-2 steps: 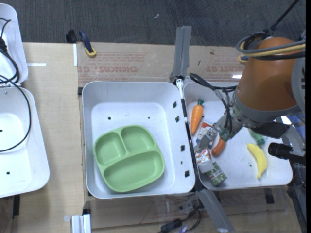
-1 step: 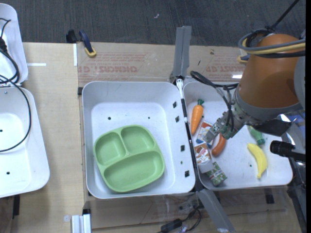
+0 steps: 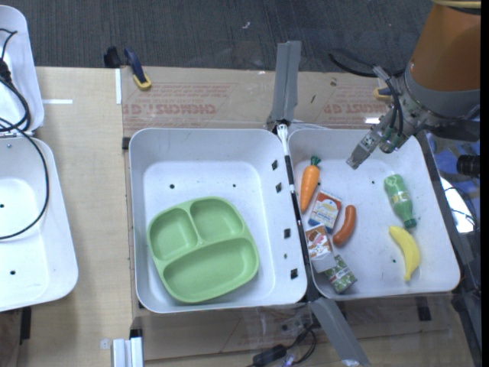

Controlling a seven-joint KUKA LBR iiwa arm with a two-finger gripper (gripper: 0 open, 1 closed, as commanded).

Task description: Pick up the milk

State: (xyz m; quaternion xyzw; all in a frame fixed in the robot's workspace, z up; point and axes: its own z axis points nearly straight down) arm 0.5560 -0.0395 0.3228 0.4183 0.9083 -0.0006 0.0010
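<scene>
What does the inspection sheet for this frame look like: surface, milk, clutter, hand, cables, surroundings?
Surface: two white bins side by side, left bin and right bin, on a bench.
Job's things: milk carton lying in the right bin between carrot and sausage; not grasped.
Clutter: green bottle, banana, second small carton and green packet in the right bin; green divided plate in the left bin.
Hand: hand hangs over the right bin's far edge, holding nothing visible.
Cables: black cable at left.
Surroundings: dark floor beyond the bench.
</scene>
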